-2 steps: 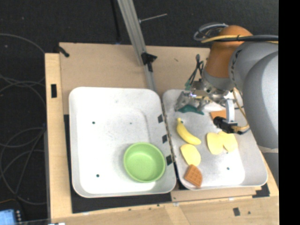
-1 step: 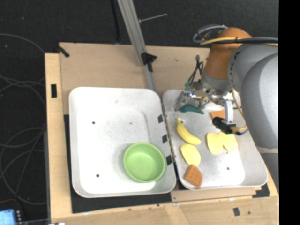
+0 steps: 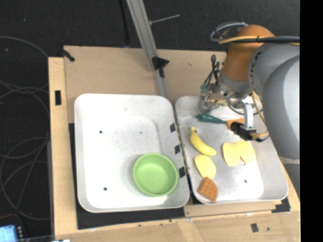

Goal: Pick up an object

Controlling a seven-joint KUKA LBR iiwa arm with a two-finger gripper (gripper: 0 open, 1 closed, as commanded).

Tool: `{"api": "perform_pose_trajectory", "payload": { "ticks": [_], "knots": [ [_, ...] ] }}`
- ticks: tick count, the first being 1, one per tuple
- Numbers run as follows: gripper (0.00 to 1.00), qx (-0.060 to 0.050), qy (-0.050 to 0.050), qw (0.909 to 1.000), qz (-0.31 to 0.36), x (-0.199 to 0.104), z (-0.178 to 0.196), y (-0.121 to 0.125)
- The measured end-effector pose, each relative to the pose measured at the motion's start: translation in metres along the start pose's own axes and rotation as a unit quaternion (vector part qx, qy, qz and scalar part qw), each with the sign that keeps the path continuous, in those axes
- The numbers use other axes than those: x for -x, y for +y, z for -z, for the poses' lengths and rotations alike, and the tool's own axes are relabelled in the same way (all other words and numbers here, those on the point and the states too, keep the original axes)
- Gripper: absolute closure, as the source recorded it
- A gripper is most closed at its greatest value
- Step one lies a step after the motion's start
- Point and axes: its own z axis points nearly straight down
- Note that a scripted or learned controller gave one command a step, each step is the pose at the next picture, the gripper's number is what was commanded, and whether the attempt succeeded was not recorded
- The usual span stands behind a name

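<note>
Pickup try, nothing grabbed yet as far as visible. Spotted gripper [image 3: 209,105] low at 11 o'clock of the right bin [image 3: 257,183], just beside the back rim and right over a thin teal thing [image 3: 212,118]. Couldn't tell pincer state, wide or narrow, too much clutter up there. Saw nothing clearly held.

Counted the other candidates in that bin:
- banana [image 3: 202,142] at 9 o'clock
- pale yellow lump [image 3: 205,166] at 8 o'clock, just below the banana
- brown waffle-looking piece [image 3: 208,189] at 7 o'clock, near the front rim
- bigger yellow chunk [image 3: 238,153] about dead centre
- small orange bit [image 3: 234,124] at 12 o'clock

Also noted a green bowl [image 3: 155,174] at 5 o'clock of the left bin [image 3: 116,130], well apart from the arm.

Pegged the teal thing as the likely target, being nearest.

Worried about a few things from there:
- Thin and flat on the floor, so easy to close just above it and come up with air.
- Or the opposite: pressing too deep and scraping the bin.
- Tight against that back rim, so easy to clip it on any sideways nudge.
- Could have shoved the teal thing into the orange bit instead of pinching it.
</note>
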Motion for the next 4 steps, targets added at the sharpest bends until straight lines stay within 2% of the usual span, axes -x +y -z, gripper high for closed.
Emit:
{"api": "perform_pose_trajectory", "payload": {
  "ticks": [1, 2, 3, 4],
  "knots": [
    [1.00, -0.007, 0.004, 1.0000, 0.001, 0.001, 0.066, 0.004],
    [1.00, -0.010, 0.005, 0.9999, 0.001, 0.002, 0.084, 0.006],
    [1.00, -0.010, 0.005, 0.9999, 0.004, -0.055, 0.102, 0.008],
    [1.00, -0.012, 0.005, 0.9999, 0.004, -0.107, 0.098, 0.008]
  ]
}}
